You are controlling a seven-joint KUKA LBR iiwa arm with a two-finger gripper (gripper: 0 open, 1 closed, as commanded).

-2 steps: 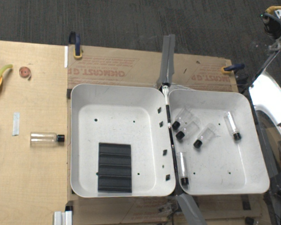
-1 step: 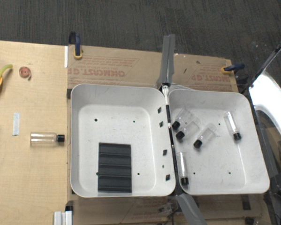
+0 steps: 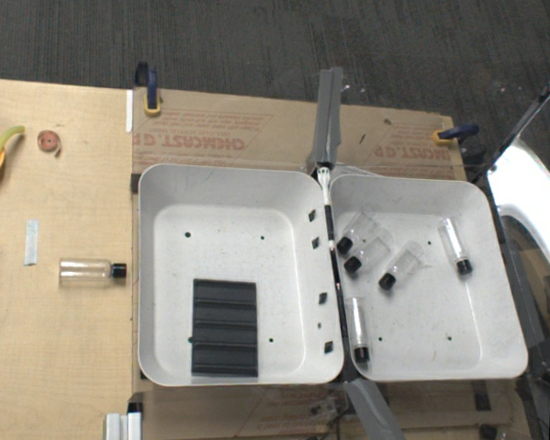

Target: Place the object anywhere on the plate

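Clear vials (image 3: 403, 265) lie clustered in the right bin (image 3: 454, 316); the black plate (image 3: 224, 328) sits in the left bin (image 3: 219, 239). Gripper state: cannot tell. Risk: round, probably slick vials may roll or slip at pickup.

I see matt white plastic bins (image 3: 154, 254), a ribbed black plate (image 3: 224, 329), clear glossy vials (image 3: 454, 244), and a pale wood bench (image 3: 48, 341).

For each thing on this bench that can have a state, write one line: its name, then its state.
Left bin: holds a dark ridged plate lying flat.
Right bin: holds five clear vials.
Vials in the right bin: all lying on their sides, black caps on.
Vial on the bench: on its side, capped, outside the bins.
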